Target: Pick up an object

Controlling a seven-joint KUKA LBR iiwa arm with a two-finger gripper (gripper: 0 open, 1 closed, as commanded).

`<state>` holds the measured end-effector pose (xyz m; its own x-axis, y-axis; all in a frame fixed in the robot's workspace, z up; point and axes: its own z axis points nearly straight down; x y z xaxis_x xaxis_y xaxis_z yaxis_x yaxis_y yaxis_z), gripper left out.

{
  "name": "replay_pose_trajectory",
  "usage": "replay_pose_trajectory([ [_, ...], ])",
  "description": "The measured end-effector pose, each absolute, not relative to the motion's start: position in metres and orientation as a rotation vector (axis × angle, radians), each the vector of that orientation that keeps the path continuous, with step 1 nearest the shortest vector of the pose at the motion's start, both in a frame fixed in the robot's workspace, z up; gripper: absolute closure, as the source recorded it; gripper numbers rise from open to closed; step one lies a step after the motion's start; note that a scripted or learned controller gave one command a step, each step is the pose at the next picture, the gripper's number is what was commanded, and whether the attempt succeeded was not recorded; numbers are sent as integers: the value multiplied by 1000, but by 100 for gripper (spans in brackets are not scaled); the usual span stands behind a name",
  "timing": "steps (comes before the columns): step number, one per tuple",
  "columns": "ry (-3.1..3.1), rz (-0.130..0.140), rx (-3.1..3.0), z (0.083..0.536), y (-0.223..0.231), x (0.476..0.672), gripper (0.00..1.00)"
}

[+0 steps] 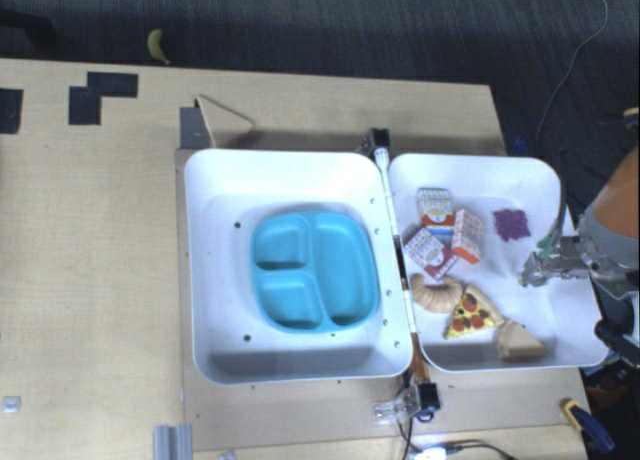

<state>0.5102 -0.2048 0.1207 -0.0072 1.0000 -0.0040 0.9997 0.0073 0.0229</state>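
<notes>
The right bin (540, 183) holds several toy foods. Small cartons (445, 231) lie bunched near its left wall, with a purple grape cluster (512, 224) to their right. Below them are a croissant (436, 294), a pizza slice (470, 314) and a tan wedge (519, 341). My gripper (543, 266) hangs over the right side of this bin, right of the cartons and just below the grapes. Nothing shows between its fingers, and their spacing is too small to read.
The left bin (215, 248) holds a blue divided tray (312, 270). A black clamp (378, 139) sits at the top of the ridge between the bins. Cables and connectors (420, 403) lie at the bench's front edge. The arm enters from the right.
</notes>
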Motion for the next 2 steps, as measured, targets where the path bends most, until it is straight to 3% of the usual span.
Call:
replay_pose_trajectory([
  [1,2217,21,2200,121,-205,510,0],
  [2,2219,7,2212,87,-159,489,0],
])
